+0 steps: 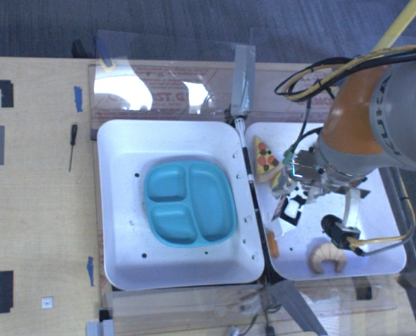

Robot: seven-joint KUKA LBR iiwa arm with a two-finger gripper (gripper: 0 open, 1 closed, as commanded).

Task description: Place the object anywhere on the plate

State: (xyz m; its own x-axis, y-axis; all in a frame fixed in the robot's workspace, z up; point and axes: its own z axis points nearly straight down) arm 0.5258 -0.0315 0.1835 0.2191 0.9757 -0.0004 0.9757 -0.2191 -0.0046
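A blue plate (190, 203) with three compartments lies in the left white bin (117, 187); nothing rests on it. In the right bin (383, 222), a toy pizza slice (265, 158) lies at the far left corner. A tan croissant (327, 257) sits near the front edge, and a small orange piece (272, 244) lies against the left wall. My gripper (290, 200) hangs low over the right bin's left half, just in front of the pizza slice and behind the orange piece. The arm covers the bin floor beneath the wrist.
A raised divider (253, 201) separates the two bins. Black and yellow cables (348, 235) trail from the wrist over the croissant's side of the bin. A clear plastic sheet (173, 82) stands behind the left bin.
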